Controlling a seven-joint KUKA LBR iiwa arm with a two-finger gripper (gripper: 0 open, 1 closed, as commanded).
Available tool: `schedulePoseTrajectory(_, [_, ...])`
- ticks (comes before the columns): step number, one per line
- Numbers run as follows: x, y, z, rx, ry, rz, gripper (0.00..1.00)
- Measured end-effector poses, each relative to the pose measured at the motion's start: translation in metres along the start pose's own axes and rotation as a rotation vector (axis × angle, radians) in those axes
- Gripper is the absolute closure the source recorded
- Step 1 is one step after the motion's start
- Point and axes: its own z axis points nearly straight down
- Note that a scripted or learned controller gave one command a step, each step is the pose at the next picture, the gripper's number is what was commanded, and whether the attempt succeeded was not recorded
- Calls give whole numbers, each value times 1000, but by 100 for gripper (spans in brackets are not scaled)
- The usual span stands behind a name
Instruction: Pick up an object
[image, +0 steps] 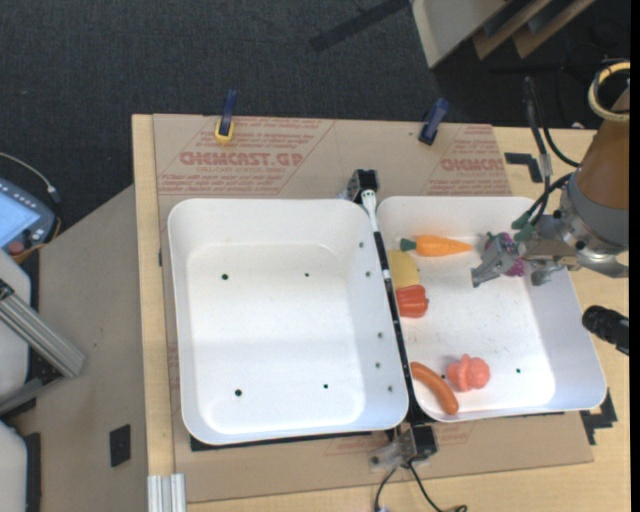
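Note:
My gripper (497, 262) hangs over the upper right part of the right bin (560, 350), reaching in from the right. A small purple object (516, 266) shows between its grey fingers, and the gripper is shut on it; most of the object is hidden by the fingers. Just to the gripper's left lies an orange carrot (440, 245). By the bin's left wall are a yellow piece (403, 267) and a red pepper (411, 300). A pink round toy (468, 373) and an orange sausage (435, 387) lie near the front edge.
The left bin (200, 330) is a plain white tray beside the right one, with a black divider (385, 290) between them. Both rest on a cardboard sheet (300, 150) held by clamps at the back. Cables (540, 140) trail at the upper right.

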Motion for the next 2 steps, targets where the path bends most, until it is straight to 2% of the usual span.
schedulePoseTrajectory(1, [29, -39, -21, 1, 2, -3, 0])
schedulePoseTrajectory(2, [86, -41, -93, -11, 1, -7, 0])
